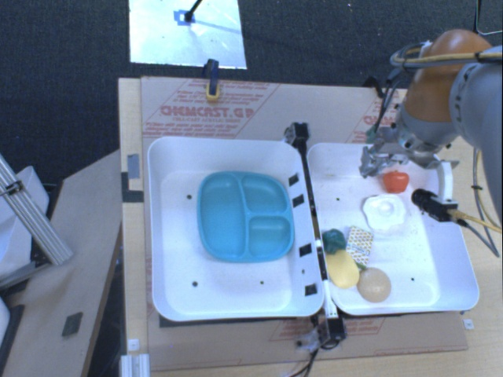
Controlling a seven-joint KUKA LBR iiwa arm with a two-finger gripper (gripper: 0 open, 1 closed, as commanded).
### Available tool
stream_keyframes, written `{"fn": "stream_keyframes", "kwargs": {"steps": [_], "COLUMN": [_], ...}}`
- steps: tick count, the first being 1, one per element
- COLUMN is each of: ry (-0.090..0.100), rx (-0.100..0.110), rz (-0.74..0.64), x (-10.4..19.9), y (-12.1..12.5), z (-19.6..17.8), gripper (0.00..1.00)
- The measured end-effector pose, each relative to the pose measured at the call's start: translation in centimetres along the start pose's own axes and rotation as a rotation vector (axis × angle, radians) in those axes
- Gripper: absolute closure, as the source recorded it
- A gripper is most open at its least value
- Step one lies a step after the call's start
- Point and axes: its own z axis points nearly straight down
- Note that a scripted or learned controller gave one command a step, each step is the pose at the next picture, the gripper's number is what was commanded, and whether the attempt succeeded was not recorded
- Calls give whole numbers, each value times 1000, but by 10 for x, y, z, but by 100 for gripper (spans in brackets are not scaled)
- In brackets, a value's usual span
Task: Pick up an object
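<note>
My pincer [383, 160] hangs just left of the red tomato [395, 181], slightly above it; finger opening indeterminable.

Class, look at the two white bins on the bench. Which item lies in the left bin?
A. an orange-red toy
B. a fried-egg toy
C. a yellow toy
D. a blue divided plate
D: the blue divided plate lies alone in the left bin, while the small toys sit in the right bin.

Grey arm [479, 93] with orange band [440, 73], yellow cables, metallic end effector [377, 162].
</note>
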Motion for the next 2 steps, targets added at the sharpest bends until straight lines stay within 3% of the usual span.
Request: {"fn": "stream_keyframes", "kwargs": {"steps": [1,2], "ry": [-1,0], "rx": [0,4], "rz": [0,-1], "x": [-9,-9], "y": [7,8], "z": [-54,-67], "gripper": [100,100]}}
